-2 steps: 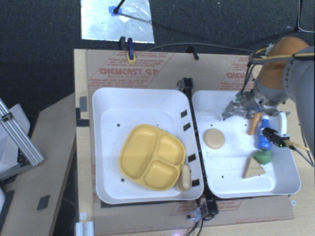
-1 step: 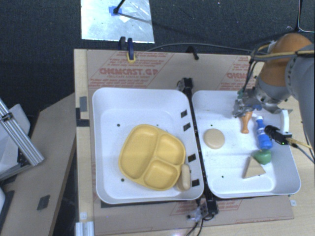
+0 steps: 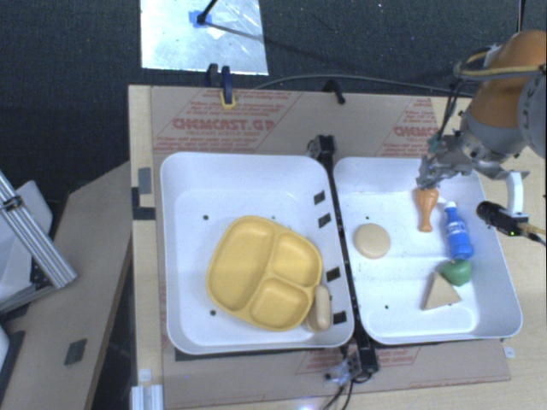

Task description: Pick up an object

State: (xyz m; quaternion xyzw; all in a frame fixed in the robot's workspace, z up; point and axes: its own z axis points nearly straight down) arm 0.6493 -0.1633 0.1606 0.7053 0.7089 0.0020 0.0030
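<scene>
Your gripper hangs over the far part of the right bin, coming in from the right under the grey wrist and the orange band. Its tip sits right at the top end of the orange carrot-shaped toy; from this slant you cannot tell whether the fingers are apart or closed, nor whether they actually touch the toy. The toy is slim, orange, paler at its far end, lying lengthwise near-to-far on the bin floor. Just right of it lies a blue bottle with a white cap and label, roughly parallel to the toy. At the bottle's near end sits a green rounded piece, touching or just beside a tan wedge nearer still. Left of the orange toy, apart from it, rests a cream round disc. Across the divider, the left bin carries a yellow compartment tray tilted a little, with a pale beige oblong piece against its near right corner. Both bins sit on a brown printed board.
</scene>
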